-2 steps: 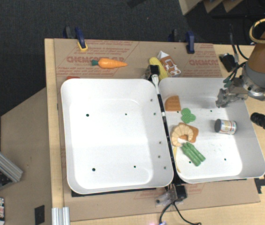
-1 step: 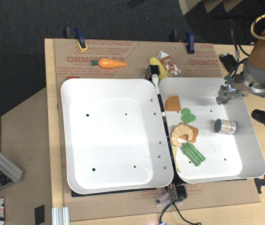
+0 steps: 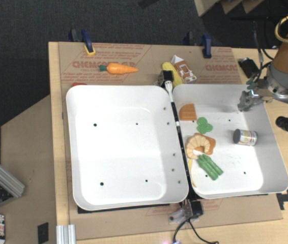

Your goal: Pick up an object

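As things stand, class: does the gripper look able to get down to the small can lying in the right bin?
Probably yes. The gripper hangs over the right bin, and the small can lies on its side on bare floor, apart from the toy food. Being round, it may roll.

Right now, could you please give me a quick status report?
Gripper over right bin's far edge, nothing held. Can lies nearest, untouched. Toy food clustered by the divider.

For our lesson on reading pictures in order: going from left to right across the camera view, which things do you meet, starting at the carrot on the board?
carrot → banana → green leaf-shaped piece → small can → gripper at the right bin's far edge, about level with the can.
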Tool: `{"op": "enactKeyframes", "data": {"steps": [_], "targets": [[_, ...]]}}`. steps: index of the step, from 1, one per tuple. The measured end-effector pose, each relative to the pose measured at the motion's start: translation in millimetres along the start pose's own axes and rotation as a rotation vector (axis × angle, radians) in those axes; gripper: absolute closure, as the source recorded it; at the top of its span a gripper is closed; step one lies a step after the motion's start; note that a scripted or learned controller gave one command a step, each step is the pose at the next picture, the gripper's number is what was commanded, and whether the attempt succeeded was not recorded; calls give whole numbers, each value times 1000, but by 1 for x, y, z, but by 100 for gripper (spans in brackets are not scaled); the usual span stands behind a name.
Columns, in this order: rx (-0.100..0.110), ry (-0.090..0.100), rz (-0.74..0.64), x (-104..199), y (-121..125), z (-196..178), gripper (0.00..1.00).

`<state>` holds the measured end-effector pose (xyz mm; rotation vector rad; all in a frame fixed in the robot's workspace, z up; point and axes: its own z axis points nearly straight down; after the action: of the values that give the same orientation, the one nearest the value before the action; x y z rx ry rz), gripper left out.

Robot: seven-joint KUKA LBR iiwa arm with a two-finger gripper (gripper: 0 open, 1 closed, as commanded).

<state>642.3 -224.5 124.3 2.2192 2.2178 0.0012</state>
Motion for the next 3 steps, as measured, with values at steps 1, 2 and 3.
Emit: {"op": "enactKeyframes", "data": {"steps": [1,2,3], "targets": [[-3,0,-4,29,26,-35,100],[9,3,2,-1,-4,17,100],[7,3,-1,1,-15,32,100]]}}
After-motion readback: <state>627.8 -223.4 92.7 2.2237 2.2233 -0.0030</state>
